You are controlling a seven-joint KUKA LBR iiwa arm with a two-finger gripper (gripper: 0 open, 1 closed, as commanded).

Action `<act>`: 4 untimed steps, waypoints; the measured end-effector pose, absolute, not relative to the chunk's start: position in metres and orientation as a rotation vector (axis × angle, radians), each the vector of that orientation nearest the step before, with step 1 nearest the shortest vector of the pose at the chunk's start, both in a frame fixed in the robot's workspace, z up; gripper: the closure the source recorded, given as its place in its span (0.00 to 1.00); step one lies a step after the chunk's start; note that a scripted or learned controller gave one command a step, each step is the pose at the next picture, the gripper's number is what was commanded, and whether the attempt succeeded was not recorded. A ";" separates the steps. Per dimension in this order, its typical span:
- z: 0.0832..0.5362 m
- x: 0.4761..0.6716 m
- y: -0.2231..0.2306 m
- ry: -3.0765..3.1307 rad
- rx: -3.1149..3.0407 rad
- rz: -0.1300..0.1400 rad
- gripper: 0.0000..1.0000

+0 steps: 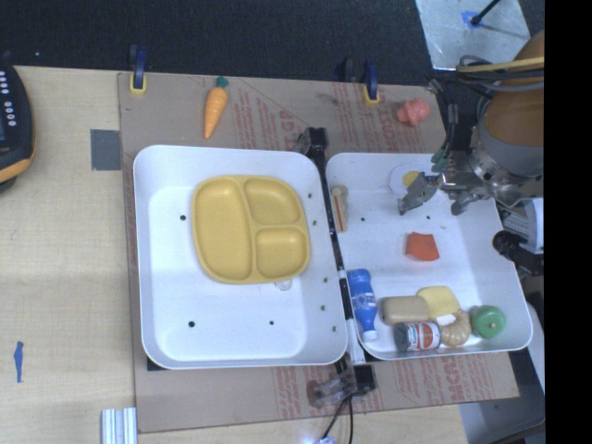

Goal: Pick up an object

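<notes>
Claw [435, 195] spread apart, gripping nothing, poised over right bin [518, 276]; red block [422, 246] just nearer, slightly left, well within reach.

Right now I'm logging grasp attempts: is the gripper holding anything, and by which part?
Nothing is held. The gripper hangs open above the right bin, with nothing between its jaws.

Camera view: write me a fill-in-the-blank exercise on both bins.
1. The yellow plate lies in the ____ bin.
2. The plate has ____ compartments.
3. The gripper hangs over the ____ bin.
4. The carrot lies ____ both bins, on the cardboard.

Missing words: left; three; right; outside
</notes>
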State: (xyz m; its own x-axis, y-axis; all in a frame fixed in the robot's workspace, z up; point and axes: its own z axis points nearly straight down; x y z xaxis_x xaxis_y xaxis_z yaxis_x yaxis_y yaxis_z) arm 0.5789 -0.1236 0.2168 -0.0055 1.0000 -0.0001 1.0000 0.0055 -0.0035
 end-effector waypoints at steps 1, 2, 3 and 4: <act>0.162 0.584 -0.153 -2.222 -2.214 0.011 0.00; 0.100 0.563 -0.168 -2.219 -2.213 0.011 0.00; 0.115 0.565 -0.169 -2.223 -2.218 0.006 1.00; 0.129 0.616 -0.117 -2.235 -2.210 -0.004 1.00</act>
